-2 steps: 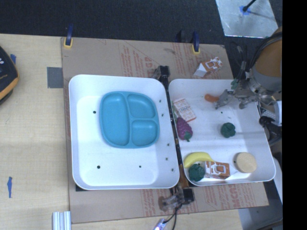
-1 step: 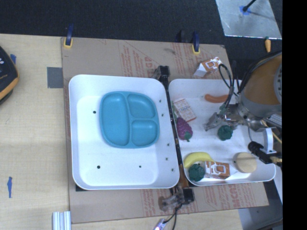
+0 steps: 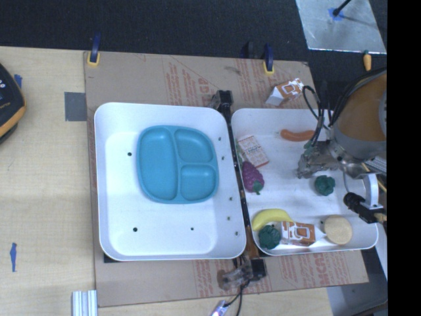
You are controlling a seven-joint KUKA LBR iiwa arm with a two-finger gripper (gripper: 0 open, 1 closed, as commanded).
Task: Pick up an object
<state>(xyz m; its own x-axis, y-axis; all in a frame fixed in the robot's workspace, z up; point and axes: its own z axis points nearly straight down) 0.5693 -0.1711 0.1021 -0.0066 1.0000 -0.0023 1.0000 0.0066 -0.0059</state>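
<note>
My gripper [image 3: 313,166] hangs low over the right bin [image 3: 279,120], near its right side. Just to its lower right lies a dark green broccoli piece [image 3: 324,185]. An orange sausage [image 3: 297,135] lies behind the gripper near the bin's far wall. A purple eggplant [image 3: 251,176] and a small pink-and-white box [image 3: 252,151] lie at the bin's left. Along the front wall are a yellow banana [image 3: 271,217], a second green broccoli [image 3: 268,237], an orange-and-white carton [image 3: 297,232] and a tan round cookie [image 3: 338,230]. Nothing visible sits between the fingers.
The left bin [image 3: 115,176] holds a blue sectioned plate [image 3: 176,163]. A small orange-and-white carton [image 3: 285,91] lies on the cardboard behind the right bin. The arm's orange band [image 3: 362,114] and cables rise at the right edge.
</note>
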